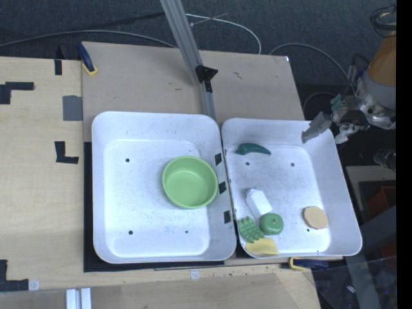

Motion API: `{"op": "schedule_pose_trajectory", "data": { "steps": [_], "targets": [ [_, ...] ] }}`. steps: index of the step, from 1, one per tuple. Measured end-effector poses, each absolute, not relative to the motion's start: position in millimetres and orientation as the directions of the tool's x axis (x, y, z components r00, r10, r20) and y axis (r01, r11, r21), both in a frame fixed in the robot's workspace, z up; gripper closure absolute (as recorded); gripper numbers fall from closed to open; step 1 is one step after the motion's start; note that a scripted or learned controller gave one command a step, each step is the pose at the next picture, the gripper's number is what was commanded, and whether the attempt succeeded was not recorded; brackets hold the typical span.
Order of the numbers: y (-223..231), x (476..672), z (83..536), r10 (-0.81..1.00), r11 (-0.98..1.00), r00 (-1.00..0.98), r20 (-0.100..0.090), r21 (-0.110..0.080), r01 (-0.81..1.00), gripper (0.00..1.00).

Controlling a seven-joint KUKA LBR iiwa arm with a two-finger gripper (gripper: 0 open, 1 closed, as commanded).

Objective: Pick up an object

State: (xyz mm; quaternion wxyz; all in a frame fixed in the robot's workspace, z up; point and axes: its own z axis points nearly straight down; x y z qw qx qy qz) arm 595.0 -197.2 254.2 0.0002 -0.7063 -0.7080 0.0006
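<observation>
My gripper hangs over the far right rim of the right bin, open, with nothing between its fingers. Its grey fingertip points down toward the bin's back right corner. Inside the right bin lie a dark green curved piece at the back, a small white bottle in the middle, a round green lid, a tan disc, a green ridged piece and a yellow piece at the front. A light green bowl sits upright in the left bin.
A grey pole slants up from the back edge between the bins. Cables run over the dark floor behind the bench. A blue and yellow clamp sits at the bench's back left corner.
</observation>
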Motion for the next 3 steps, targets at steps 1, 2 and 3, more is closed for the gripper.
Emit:
{"op": "schedule_pose_trajectory", "data": {
  "steps": [1,2,3],
  "targets": [
    [-197.1,595.0,254.2,1.000,0.002,-0.002,-0.001,-0.001,1.000,0.00],
    [-187.0,598.6,200.5,1.000,0.002,-0.002,0.001,-0.006,1.000,0.00],
    [-190.7,601.0,137.4,1.000,0.001,-0.001,0.000,-0.008,1.000,0.00]
  ]
}}
